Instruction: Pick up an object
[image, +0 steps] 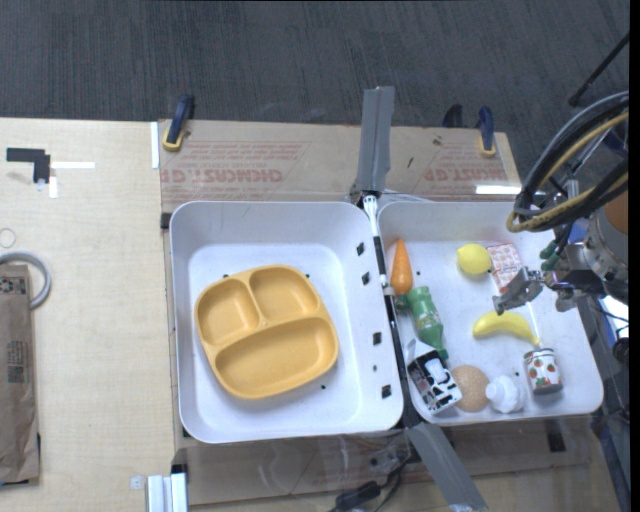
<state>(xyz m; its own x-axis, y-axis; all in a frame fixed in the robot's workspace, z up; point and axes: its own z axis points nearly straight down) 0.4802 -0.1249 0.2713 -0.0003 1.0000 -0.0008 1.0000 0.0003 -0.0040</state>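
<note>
Grey and cabled, the arm (600, 230) is reaching in from the right, its wrist sitting over the right bin's (440, 225) far edge and its black and yellow hoses looping up behind it. The gripper (516, 291) is pointing left and slightly down, hanging just above the banana (505, 325) and right beside a small red-and-white packet (504, 264). Whether the fingers are wide or narrow I cannot tell; they are blurring into a dark tip, and nothing is sitting between them.

Loose things are lying across the right bin. A lemon (474, 260) is resting near the far wall, left of the packet. A carrot (401, 267) is lying along the left wall, with a green bottle (426, 315) just below it, the two nearly touching end to end. Toward the near edge, a black-and-white box (431, 380) is leaning at the corner, a brown ball (468, 386) is sitting just beside it, a white lump (505, 393) is touching the ball, and a small can (541, 369) is standing upright to the right.

In the left bin (200, 400), a yellow divided plate (266, 331) is lying flat, tilted a little in its turn. Both bins are sitting on cardboard (260, 165) clamped to the bench (90, 300).
</note>
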